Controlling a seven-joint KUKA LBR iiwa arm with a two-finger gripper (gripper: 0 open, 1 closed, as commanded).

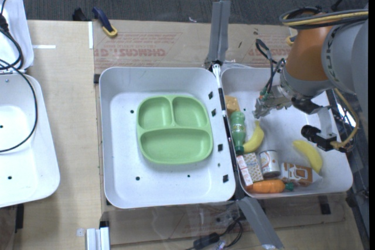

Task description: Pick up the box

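Observation:
In the right bin (334, 187), a red and white box (249, 168) lies near the front left corner, between a carrot (268, 186) and a small can (269, 162). A brown and white carton (296, 173) lies to the right of the can. My gripper (263, 106) hangs over the back left part of this bin, above and behind a banana (255, 137), well apart from both boxes. Nothing shows in its grasp.
A green bottle (237, 129) and a tan bread-like item (233, 104) lie along the right bin's left wall. A second banana (309, 155) sits at the right. The left bin (117, 143) holds a green divided plate (174, 129). A grey post (220, 32) stands behind the bins.

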